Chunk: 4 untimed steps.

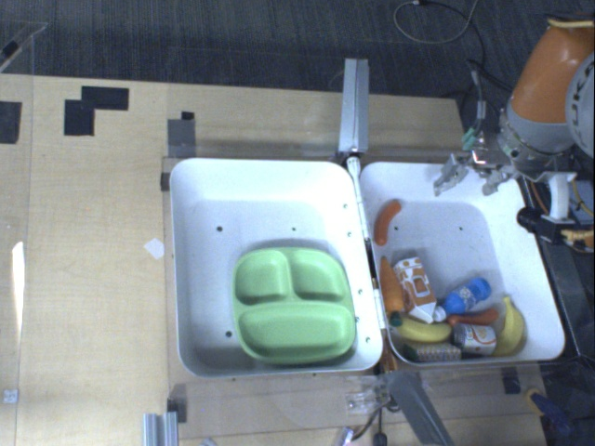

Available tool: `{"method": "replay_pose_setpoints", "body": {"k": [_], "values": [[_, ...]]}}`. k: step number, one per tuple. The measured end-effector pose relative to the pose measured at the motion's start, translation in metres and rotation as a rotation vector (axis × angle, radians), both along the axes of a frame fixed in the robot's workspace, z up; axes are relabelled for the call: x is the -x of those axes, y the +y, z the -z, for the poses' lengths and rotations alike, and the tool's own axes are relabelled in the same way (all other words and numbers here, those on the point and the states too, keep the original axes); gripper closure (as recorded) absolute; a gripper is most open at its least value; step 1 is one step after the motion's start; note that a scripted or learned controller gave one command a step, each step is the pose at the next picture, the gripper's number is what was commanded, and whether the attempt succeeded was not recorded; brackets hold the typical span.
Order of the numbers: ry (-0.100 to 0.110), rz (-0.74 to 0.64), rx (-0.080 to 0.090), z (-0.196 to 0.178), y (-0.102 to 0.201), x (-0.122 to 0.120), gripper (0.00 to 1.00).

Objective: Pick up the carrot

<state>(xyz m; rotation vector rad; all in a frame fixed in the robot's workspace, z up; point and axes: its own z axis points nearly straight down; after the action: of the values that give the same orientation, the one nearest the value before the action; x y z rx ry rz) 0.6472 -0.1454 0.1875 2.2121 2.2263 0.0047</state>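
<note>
The carrot (392, 292) is a thin orange taper lying along the left wall of the right bin (521, 240), pressed against a small carton (416, 282). Its lower end runs under a banana (423, 331). My gripper (472, 180) hangs over the bin's far edge, well up and to the right of the carrot. Its fingers (447, 180) are spread open with nothing between them.
An orange-red sausage (386, 219) lies near the right bin's far left corner. A blue bottle (465, 297), a can (474, 340) and a second banana (509, 323) crowd the near side. A green divided plate (293, 303) sits in the left bin (200, 249).
</note>
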Motion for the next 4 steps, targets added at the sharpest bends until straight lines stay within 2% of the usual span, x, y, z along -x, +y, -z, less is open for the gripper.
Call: {"method": "replay_pose_setpoints", "body": {"k": [1,2,3,4], "values": [[-0.003,-0.112,0.000,0.093,0.047,0.026,0.00],[-0.009,0.031,0.001,0.097,0.034,0.134,0.00],[-0.009,0.031,0.001,0.098,0.034,0.134,0.00],[-0.012,0.136,0.002,0.098,0.056,0.129,0.00]]}}
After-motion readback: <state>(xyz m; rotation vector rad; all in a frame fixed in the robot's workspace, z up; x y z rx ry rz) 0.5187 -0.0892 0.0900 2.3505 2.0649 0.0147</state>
